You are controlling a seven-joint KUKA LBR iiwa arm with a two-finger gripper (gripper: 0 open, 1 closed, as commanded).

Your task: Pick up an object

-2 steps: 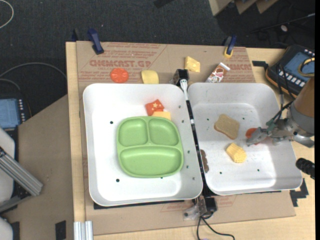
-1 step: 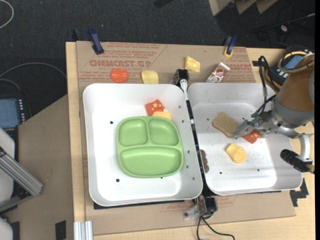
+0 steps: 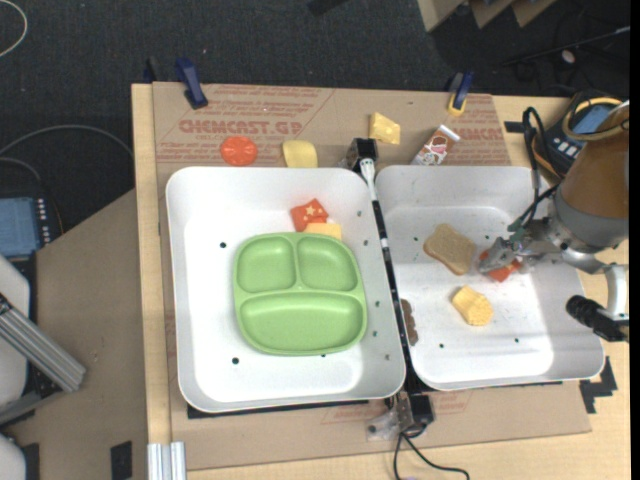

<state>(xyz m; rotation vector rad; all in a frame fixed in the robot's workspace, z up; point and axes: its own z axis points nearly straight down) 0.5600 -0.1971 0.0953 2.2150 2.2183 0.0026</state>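
Observation:
In the right bin (image 3: 520,358) lie a brown slice of toast (image 3: 447,248), a yellow chunk (image 3: 473,306) and a small red piece (image 3: 499,267). My gripper (image 3: 507,252) is low over the red piece, right of the toast, and its tip overlaps that piece. The grey arm with its orange band (image 3: 600,173) comes in from the right. The view does not show whether the red piece is held. In the left bin (image 3: 190,268) a green divided plate (image 3: 298,293) lies with a red block (image 3: 309,213) and a yellow piece (image 3: 324,231) just behind it.
On the cardboard behind the bins lie an orange disc (image 3: 238,150), a yellow block (image 3: 299,154), a yellow wedge (image 3: 384,127), a small packet (image 3: 433,148) and a black item (image 3: 362,152). Blue clamps (image 3: 190,81) (image 3: 458,90) hold the board's far edge.

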